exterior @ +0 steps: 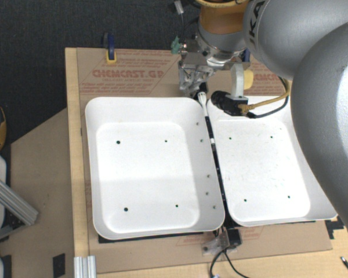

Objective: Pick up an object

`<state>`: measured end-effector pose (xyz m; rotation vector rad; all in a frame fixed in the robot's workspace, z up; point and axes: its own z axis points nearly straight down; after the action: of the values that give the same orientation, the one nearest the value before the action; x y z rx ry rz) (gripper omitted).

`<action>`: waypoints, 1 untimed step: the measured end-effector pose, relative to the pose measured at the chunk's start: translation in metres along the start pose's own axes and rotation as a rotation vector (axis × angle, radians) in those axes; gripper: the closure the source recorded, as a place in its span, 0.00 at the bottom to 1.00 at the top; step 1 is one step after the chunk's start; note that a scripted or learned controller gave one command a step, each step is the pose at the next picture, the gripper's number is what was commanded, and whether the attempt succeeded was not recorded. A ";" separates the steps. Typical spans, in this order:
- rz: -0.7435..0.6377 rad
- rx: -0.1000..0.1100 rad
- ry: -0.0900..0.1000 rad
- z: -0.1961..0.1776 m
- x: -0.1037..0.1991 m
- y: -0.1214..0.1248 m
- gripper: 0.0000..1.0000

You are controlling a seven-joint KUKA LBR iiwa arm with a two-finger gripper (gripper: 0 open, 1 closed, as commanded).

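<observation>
Two shallow white bins, left bin (pixel 145 167) and right bin (pixel 267 172), sit side by side on the tabletop (pixel 133 74). The gripper (pixel 192 81) hangs above their shared far corner. One blue clamp (pixel 109 46) grips the board's far edge.

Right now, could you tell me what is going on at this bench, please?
A grey KUKA arm with an orange band reaches in from the right, set to pick up an object. Its gripper hangs at the far edge of the bench, just beyond the back rims where the left bin and the right bin meet. I cannot make out any object held by it, so no pick seems to have been made at this moment.
</observation>
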<state>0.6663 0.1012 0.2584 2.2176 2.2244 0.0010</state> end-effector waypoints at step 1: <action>0.005 -0.004 0.000 -0.042 -0.020 -0.016 1.00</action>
<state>0.6499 0.0811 0.2999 2.2208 2.2169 0.0058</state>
